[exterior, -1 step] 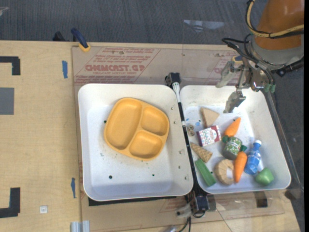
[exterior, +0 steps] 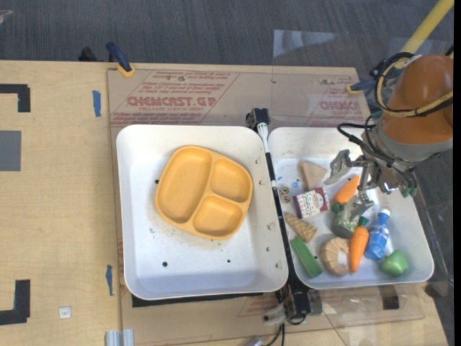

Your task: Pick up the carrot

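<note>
At the bottom of the frame, the near rim of the right bin (exterior: 360, 282) is seen, and just inside it a cluster of small things is packed together. A green block (exterior: 307, 258) lies at the lower left of that bin, a round bread roll (exterior: 333, 255) just beside it, and a green pepper (exterior: 394, 264) in the lower right corner. The carrot (exterior: 358, 249) is found here, standing nearly upright in the picture, touching the bread roll on its left and a blue bottle (exterior: 379, 234) on its right.

A little further up, a second orange piece (exterior: 346, 192) is seen near the end effector (exterior: 360, 193), beside a small carton (exterior: 310, 203); whether it is a carrot too cannot be told. A waffle cone (exterior: 301, 228) lies left of centre and a tan wedge (exterior: 312, 173) above the carton.

The end effector is lowered into the upper middle of the right bin, among the items; whether it is spread wide, narrowed, or closed on anything cannot be told from this view.

To the left, a yellow divided plate (exterior: 203, 191) rests in the left bin (exterior: 140, 265), and the desk (exterior: 50, 193) extends beyond to the upper left.

For the step to be done well, the carrot should probably be approached from straight above, with the closing direction set across its narrow width, so that the roll and bottle are not caught. A grip near the thicker upper half is judged safer, since the tapered tip may slip.
</note>
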Motion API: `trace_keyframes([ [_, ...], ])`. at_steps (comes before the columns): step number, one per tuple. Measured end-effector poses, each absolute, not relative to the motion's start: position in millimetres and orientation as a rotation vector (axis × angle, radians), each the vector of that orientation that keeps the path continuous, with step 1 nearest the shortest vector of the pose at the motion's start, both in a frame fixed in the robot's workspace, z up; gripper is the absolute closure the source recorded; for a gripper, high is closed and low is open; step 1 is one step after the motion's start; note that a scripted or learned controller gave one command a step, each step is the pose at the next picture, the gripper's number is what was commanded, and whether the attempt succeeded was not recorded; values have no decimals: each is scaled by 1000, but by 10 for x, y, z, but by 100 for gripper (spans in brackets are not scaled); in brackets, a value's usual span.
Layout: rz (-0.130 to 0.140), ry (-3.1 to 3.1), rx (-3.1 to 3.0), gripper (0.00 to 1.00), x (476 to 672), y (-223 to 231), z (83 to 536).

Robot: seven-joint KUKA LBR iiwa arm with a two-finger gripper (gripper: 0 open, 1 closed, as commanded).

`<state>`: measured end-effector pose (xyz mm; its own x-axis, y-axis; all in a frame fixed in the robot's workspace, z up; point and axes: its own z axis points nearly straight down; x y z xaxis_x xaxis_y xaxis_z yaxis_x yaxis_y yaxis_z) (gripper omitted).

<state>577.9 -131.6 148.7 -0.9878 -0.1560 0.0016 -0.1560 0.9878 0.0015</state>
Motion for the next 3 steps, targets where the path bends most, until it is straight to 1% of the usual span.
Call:
trace_keyframes([
  [1,2,-3144,259,0,5908,-1736,898],
  [2,-1,-3154,-74,0,5939,-1934,887],
  [3,2,-3143,-245,0,5999,-1680,890],
])
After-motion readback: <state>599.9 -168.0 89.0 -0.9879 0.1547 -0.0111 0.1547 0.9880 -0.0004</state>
